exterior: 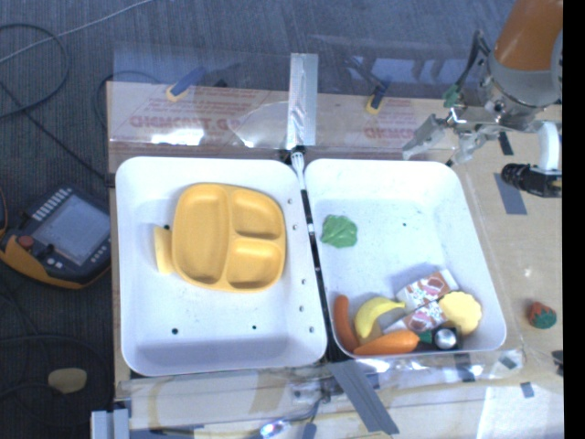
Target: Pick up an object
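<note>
Arm parked at two o'clock, above the far corner of the right bin.

The gripper has its fingers spread open and holds nothing. Toy food is heaped at five o'clock in that bin: a banana, carrot and sausage. A green leaf lies apart. The left bin holds a yellow tray.
</note>
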### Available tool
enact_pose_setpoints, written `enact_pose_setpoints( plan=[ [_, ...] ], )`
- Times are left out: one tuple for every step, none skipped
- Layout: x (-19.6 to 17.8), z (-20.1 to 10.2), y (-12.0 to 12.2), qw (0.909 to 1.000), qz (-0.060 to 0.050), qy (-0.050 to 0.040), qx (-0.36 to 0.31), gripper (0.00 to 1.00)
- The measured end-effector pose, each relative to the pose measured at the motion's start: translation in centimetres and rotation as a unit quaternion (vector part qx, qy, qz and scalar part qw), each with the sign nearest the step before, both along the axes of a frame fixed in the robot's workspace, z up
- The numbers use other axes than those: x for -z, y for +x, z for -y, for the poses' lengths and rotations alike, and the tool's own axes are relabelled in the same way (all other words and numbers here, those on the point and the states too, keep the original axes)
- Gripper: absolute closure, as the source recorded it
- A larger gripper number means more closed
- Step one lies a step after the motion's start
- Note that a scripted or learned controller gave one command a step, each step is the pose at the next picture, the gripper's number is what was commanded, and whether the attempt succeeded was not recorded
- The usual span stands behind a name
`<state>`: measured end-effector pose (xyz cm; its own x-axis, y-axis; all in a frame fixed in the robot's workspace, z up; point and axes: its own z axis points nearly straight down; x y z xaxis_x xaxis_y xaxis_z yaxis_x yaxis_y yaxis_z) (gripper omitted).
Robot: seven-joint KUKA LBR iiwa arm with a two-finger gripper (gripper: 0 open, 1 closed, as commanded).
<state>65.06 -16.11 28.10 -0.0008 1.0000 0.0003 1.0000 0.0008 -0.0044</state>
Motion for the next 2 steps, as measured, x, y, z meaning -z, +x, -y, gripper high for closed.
enact_pose_setpoints(
  plan=[
    [12.8, -5.5, -1.4, 0.9963, -0.001, 0.0003, -0.086, 0.0],
    [18.9, -5.7, -0.7, 0.9851, 0.009, -0.0015, -0.172, 0.0]
  ],
)
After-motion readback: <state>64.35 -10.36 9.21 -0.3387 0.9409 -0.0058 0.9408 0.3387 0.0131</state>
